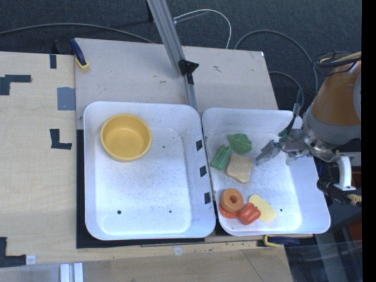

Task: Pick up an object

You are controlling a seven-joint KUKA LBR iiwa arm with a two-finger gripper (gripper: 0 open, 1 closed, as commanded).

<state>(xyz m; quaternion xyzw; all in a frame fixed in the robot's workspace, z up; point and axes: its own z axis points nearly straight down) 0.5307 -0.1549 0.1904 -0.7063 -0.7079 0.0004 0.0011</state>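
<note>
Hovering gripper (262,155), fingers parted and empty, just right of tan block (239,168) in right bin (305,210); advising centring over block before descending.

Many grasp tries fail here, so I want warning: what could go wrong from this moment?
1. The pincer hovers beside the tan piece, which touches the green items; closing may catch two or shove one away.
2. The orange ring, red piece and yellow piece crowd the right bin's wall, leaving little finger room.
</note>
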